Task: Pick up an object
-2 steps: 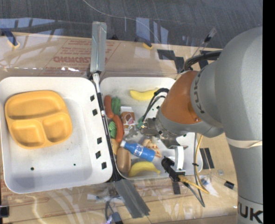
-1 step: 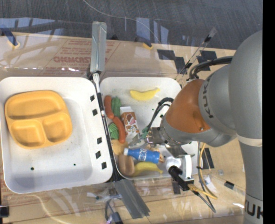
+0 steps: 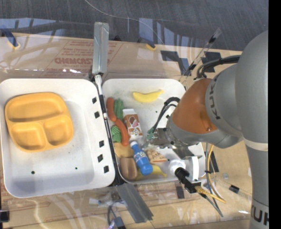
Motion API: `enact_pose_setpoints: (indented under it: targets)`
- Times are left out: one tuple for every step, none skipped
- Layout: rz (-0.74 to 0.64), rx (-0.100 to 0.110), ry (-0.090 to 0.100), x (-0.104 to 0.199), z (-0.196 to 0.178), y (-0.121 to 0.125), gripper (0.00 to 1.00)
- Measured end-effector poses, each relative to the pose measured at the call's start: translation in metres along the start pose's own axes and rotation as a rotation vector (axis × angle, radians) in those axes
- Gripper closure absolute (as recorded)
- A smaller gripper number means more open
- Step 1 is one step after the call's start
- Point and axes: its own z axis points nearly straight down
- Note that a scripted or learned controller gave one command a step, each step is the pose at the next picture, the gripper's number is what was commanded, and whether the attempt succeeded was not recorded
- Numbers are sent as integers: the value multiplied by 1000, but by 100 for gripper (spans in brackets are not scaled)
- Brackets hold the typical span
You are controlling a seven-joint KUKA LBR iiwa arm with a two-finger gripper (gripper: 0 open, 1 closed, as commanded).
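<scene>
1. Gripper (image 3: 165, 152): hanging low over the right bin (image 3: 171, 87), near its front right part, below the orange band (image 3: 194, 109) of the arm (image 3: 240, 104); the wrist is covering it, so whether it is open or closed cannot be told; nothing is showing as held.
2. Blue bottle (image 3: 141, 159): lying tilted just left of the gripper, white cap pointing up-left; resting among the items at the bin's front.
3. Small printed packet (image 3: 155, 155): lying just beside the bottle, directly under the wrist; partly hidden.
4. Yellow piece (image 3: 155, 171): showing at the bin's front edge, below the bottle; shape unclear.
5. Brown rounded item (image 3: 127, 166): sitting at the front left corner of the right bin, touching the bottle's left side.
6. Small carton (image 3: 132, 123): lying in the middle of the bin, white top, red-brown printed face.
7. Orange-red sausage shapes (image 3: 116, 119) and green pieces (image 3: 117, 133): lying along the bin's left wall, beside the carton.
8. Banana (image 3: 147, 96): lying alone toward the back of the right bin, well apart from the gripper.
9. Left bin (image 3: 45, 173): standing beside the right bin; holding a yellow divided tray (image 3: 38, 120) in its back left area.
</scene>
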Motion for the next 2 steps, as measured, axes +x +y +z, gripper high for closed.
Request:
enact_pose_setpoints:
  targets:
    - [0,2,0,0,1,-1,0]
    - [-64,25,7,-25,19,-8,0]
